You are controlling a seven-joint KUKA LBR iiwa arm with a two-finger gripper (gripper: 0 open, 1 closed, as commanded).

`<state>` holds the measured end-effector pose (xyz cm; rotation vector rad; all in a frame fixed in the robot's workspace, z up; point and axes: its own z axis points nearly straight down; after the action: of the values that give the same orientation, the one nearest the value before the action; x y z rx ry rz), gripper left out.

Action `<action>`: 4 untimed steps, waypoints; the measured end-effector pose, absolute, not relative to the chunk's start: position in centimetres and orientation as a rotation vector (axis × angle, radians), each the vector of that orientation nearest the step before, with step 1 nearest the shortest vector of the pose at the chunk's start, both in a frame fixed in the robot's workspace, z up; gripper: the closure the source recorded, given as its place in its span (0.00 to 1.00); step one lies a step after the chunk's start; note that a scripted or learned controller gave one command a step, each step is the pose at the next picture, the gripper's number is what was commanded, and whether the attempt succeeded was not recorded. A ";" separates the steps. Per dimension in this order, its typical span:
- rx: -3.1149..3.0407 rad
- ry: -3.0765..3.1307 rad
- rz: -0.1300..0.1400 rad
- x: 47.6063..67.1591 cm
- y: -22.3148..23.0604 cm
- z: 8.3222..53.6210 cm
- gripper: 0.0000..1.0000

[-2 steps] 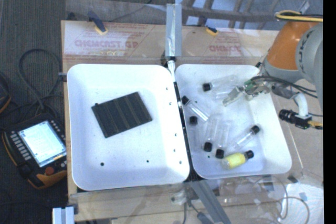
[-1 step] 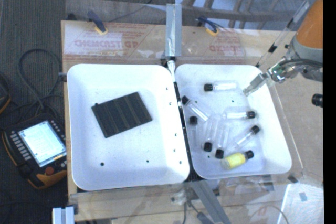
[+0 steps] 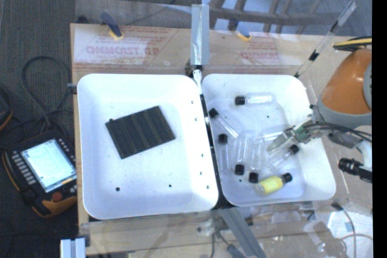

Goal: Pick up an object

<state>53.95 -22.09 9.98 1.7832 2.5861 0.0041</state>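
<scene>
The pincer (image 3: 289,137) is low in the right bin (image 3: 311,187), among clear vials with black caps (image 3: 253,99); if it is wide or narrow I cannot tell. A yellow vial (image 3: 271,183) lies near the front wall. The left bin (image 3: 91,190) holds a dark ribbed pad (image 3: 140,131).

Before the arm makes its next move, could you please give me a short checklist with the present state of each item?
1. Gripper over the right bin: ok.
2. Clear vials lie below it, within reach: ok.
3. Vials apart enough for a clean single grasp: not ok, they lie bunched and overlapping.
4. Jaws open or shut: cannot tell.
5. Yellow vial lies apart near the front wall, an easier target: ok.
6. Dark ridged panel in the left bin, out of the way: ok.
</scene>
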 end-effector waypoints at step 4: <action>1.486 2.766 0.001 61.1 -18.3 9.3 0.00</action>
<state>61.08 -18.28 9.33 1.4856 2.7663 0.0012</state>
